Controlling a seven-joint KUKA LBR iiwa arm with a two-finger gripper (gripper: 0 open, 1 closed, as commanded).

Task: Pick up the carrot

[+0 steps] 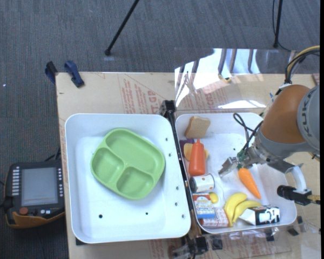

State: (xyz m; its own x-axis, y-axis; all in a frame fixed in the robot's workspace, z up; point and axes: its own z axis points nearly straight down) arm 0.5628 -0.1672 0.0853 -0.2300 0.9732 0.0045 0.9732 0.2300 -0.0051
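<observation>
Bananas point(236, 204) nearest — end effector point(235, 164) beside the carrot point(249, 182), grip state unclear.

I'm seeing the carrot point(249, 182) lying flat in the right bin point(227, 125), orange, tapering toward the front (green stub at the back end), sitting just beside the bananas point(236, 205).

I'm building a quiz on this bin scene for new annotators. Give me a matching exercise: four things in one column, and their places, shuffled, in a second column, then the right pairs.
Things:
1. green divided plate
2. carrot
3. bananas
4. slice of bread

Places:
A. far end of the right bin, near its left wall
B. in the left bin
C. near end of the right bin, beside a black and white carton
D. right bin, just below the gripper

Pairs: 1-B, 2-D, 3-C, 4-A
</observation>
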